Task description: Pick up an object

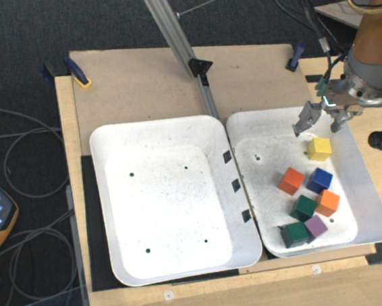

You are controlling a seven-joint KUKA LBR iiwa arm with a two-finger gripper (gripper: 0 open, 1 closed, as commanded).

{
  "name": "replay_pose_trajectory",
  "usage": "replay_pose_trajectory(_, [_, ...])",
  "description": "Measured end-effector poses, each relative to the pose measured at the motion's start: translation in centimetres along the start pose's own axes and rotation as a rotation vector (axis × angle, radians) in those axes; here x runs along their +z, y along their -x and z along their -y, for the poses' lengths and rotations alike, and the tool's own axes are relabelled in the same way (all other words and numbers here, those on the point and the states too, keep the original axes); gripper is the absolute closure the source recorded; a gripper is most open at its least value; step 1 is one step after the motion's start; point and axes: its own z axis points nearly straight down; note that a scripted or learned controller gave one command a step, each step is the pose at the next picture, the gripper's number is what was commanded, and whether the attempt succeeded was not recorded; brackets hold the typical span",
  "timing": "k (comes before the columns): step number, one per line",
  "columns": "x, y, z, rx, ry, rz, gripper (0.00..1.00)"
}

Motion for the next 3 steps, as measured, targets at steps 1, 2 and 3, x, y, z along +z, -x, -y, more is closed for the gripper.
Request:
replay_pose_trajectory(1, [-0.2,0.0,0.0,-0.001,0.004,0.001,0.0])
replay_pose_trajectory(2, [6.0,-0.4,-0.4,0.0,-0.001,0.0,0.0])
replay_pose_trajectory(3, [11.7,0.3,-0.8,0.001,-0.001,0.001,0.0])
